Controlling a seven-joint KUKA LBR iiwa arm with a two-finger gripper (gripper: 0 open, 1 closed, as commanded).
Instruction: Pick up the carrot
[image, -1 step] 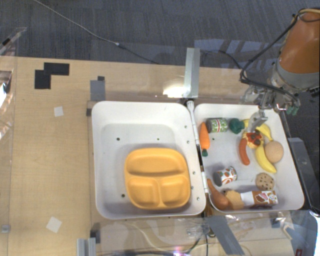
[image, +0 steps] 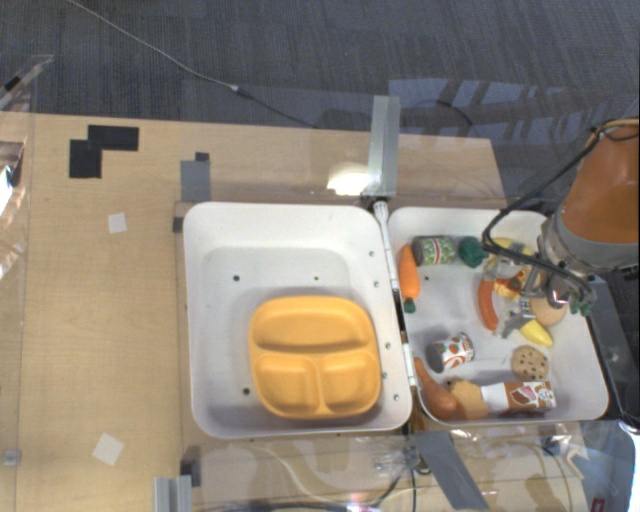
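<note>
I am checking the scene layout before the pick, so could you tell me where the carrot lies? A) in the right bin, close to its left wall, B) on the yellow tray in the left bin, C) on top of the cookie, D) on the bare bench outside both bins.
A: the carrot lies in the right bin, close to its left wall near the divider, apart from the yellow tray in the left bin.

Yellow divided tray (image: 315, 355) in the left bin (image: 215, 300), right bin (image: 585, 385) crowded — green bottle (image: 447, 250), small can (image: 452, 351), cookie (image: 530, 362), lemon (image: 536, 333), black tape marks (image: 100, 148) on the bench
</note>
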